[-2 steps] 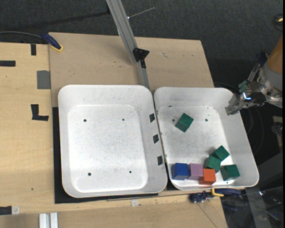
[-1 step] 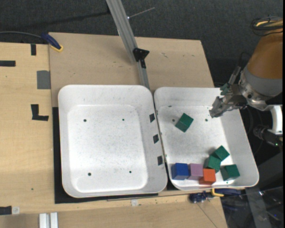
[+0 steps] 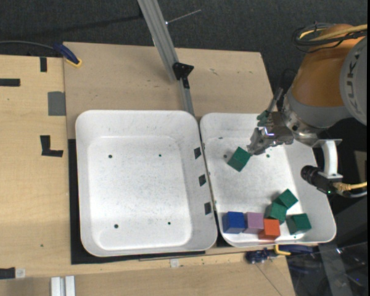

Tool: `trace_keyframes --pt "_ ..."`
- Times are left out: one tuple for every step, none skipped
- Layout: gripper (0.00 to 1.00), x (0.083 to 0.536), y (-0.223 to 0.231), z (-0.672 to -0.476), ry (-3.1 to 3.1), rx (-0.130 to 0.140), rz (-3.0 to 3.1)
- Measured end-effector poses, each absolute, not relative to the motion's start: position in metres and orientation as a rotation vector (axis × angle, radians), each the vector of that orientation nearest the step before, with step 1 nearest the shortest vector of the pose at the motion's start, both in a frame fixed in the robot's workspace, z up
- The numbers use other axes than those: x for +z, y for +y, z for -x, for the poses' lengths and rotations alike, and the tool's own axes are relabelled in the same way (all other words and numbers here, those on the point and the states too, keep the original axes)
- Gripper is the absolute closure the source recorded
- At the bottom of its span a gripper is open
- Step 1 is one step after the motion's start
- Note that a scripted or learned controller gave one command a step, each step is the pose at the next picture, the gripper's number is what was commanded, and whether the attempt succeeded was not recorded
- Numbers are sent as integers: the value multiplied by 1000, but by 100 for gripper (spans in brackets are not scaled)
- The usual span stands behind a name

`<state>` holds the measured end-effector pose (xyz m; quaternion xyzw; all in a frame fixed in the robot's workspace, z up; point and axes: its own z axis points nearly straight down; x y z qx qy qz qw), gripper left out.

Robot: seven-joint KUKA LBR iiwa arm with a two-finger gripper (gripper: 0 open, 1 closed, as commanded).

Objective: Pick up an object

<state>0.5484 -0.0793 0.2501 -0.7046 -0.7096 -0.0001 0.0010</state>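
In the upper middle of the right bin (image 3: 308,165) a green block (image 3: 238,160) is tilted on one corner like a diamond. My gripper (image 3: 255,147) reaches in from the right and ends right at that block's upper right edge, touching it or nearly so. The view does not settle whether the block is lifted or resting on the bin floor. Along the bin's front edge lie a blue block (image 3: 235,221), a lilac block (image 3: 255,221), an orange block (image 3: 271,228) and three more green blocks (image 3: 287,199).
The left bin (image 3: 139,180) stands beside the right one, joined by black clips at the shared rim. A slanted metal pole (image 3: 163,36) rises from behind the bins. The grey and orange arm (image 3: 327,85) overhangs the right bin's far right side.
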Motion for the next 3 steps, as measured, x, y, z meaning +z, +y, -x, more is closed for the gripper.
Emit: trace_keyframes --pt "100 248 -24 -560 -2228 0 2212" --pt "100 233 31 -555 -2226 2 2211" --pt "100 239 93 -553 -2229 0 2210"
